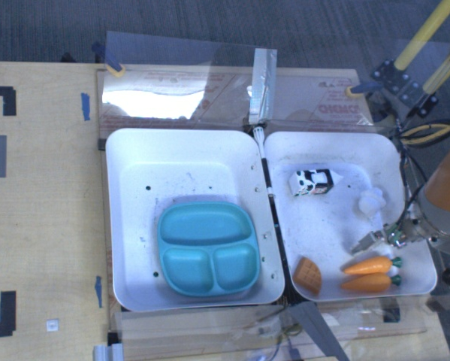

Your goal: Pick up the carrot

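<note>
- Gripper (373,239) sits low in the right bin (331,150), just above the carrots; one slim finger shows, but how far the fingers are spread I cannot tell.
- Carrot (368,265) lies near the bin's front right corner, second carrot (367,282) touching it in front.
- Nothing visibly held.
- Arm (444,194) is cut off at the right edge.

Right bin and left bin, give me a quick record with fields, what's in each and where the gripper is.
left bin: teal divided plate
right bin: two carrots, side by side near the front right corner; waffle-textured brown piece; black-and-white toy; pale translucent item
gripper: low over the right bin, just above the carrots
carrot status: lying in the bin, not between the fingers
</note>
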Robot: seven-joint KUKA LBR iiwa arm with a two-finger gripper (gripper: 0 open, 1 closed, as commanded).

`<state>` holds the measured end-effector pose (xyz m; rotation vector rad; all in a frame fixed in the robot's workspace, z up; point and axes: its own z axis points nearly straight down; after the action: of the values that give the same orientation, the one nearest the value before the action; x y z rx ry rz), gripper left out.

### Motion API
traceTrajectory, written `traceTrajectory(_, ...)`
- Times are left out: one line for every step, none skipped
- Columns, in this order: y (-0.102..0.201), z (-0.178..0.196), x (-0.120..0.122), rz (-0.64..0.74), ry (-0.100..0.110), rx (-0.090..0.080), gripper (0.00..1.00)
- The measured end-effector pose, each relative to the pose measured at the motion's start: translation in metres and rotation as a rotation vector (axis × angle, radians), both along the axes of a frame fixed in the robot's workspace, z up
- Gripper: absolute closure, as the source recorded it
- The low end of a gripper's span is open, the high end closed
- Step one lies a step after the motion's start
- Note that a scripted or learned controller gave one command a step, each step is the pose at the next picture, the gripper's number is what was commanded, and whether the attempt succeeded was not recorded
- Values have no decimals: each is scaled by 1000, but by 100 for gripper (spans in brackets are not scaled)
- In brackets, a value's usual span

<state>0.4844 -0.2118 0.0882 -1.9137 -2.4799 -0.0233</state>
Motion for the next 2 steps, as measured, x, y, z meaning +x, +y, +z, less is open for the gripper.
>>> traceTrajectory(20,-1,-3,-2,-4,-18,0)
traceTrajectory(20,-1,-3,6,-5,-18,0)
